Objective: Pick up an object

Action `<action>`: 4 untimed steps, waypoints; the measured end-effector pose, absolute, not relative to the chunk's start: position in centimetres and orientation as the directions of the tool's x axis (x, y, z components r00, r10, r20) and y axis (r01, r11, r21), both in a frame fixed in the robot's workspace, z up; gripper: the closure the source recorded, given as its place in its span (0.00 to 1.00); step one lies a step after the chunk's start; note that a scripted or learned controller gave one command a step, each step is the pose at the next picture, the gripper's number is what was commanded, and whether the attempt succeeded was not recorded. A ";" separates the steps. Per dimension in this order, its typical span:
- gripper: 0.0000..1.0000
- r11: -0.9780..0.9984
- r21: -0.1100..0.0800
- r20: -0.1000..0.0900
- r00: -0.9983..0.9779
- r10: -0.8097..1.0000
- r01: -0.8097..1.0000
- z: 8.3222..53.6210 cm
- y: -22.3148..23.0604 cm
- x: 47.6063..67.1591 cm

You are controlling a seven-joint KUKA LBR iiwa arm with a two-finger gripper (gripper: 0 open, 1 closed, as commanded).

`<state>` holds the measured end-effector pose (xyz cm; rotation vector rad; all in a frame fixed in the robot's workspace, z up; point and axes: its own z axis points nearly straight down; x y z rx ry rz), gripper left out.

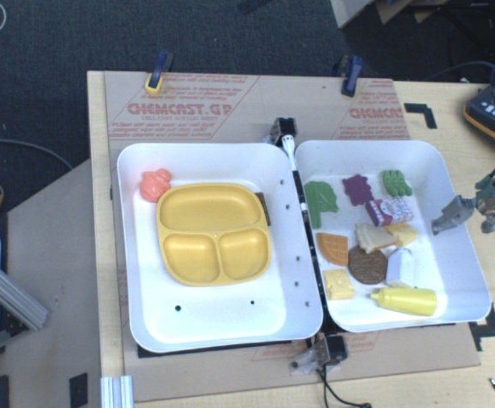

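Several toy foods crowd the right bin [452, 177], within reach; the fingers [471, 214] at its rim hang spread, grasping nothing.

Both white bins [205, 330] look like smooth, slightly glossy plastic; the yellow divided plate [213, 232] is matt plastic; the worktop [256, 104] is printed brown paper-faced board.

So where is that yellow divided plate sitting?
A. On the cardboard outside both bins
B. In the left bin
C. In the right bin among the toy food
B: the yellow divided plate lies inside the left bin, beside a pink toy.
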<state>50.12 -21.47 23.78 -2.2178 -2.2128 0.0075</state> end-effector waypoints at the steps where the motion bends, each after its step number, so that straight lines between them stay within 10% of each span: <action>1: 0.00 0.000 0.000 0.000 0.000 1.000 1.000 24.2 -21.5 50.3; 4: 0.00 0.003 0.012 -0.001 -0.003 1.000 1.000 10.3 -21.4 50.0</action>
